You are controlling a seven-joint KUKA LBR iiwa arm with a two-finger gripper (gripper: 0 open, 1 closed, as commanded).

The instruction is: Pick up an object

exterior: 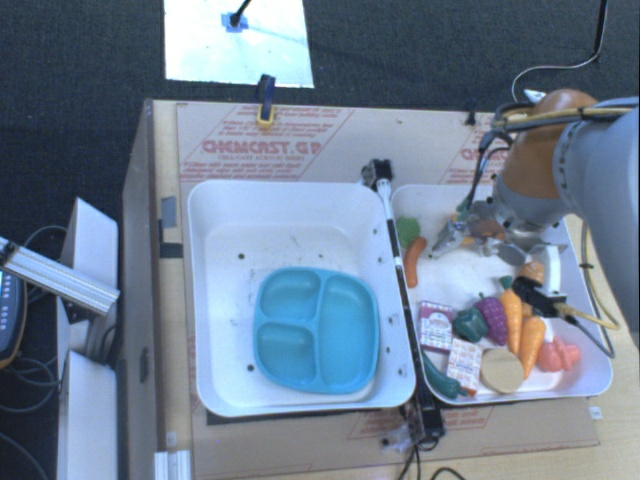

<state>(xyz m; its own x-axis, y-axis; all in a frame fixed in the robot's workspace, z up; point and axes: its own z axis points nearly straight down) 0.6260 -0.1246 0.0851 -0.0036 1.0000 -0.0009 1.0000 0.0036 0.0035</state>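
The right bin (440, 206) holds several toy foods. A green piece (407, 232) and a small orange-red sausage (413, 258) lie by its left wall. My gripper (448, 240) hangs low over the bin's upper middle, just right of those two pieces, with the grey and orange wrist (535, 163) behind it. Nothing is visibly held in it. Along the near side lie a pink box (434, 325), a dark green pepper (468, 323), purple grapes (492, 318), two carrots (513, 320) and a round beige disc (502, 370).
The left bin (230, 218) carries a blue divided plate (317, 330). A black clamp (378, 174) sits at the top of the wall between the bins. A pink toy (562, 356) and a patterned box (463, 360) lie in the right bin's near corner.
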